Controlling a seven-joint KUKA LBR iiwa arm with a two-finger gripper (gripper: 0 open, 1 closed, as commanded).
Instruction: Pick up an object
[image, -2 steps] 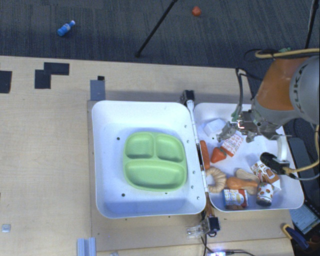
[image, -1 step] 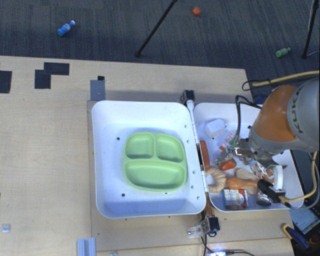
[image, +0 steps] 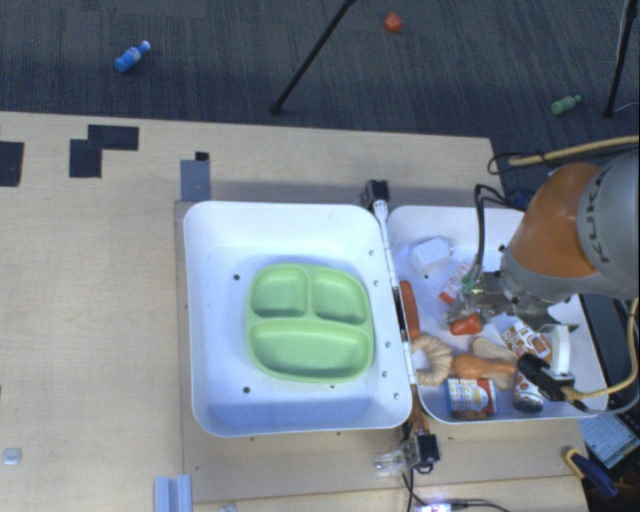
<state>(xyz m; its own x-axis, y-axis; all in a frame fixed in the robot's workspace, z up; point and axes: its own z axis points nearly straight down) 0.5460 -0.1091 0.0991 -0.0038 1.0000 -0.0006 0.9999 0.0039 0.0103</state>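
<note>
My gripper (image: 468, 298) hangs low over the middle of the right bin (image: 590, 385), reaching in from the right under the orange-banded arm. Just below its tip lies a small red piece (image: 465, 325); whether they touch is unclear. Around it lie a white block (image: 430, 252), a long red-orange sausage (image: 408, 303), a tan pretzel-like pastry (image: 432, 358), an orange carrot (image: 486, 367), a pale bread piece (image: 490, 348), a small can (image: 470, 397) and a printed packet (image: 530, 340). The wrist hides part of the bin's right side.
The left bin (image: 215, 300) holds a green divided plate (image: 310, 322) in its middle. A divider rim (image: 392, 290) separates the two bins. The wooden bench (image: 90, 350) spreads out to the left.
</note>
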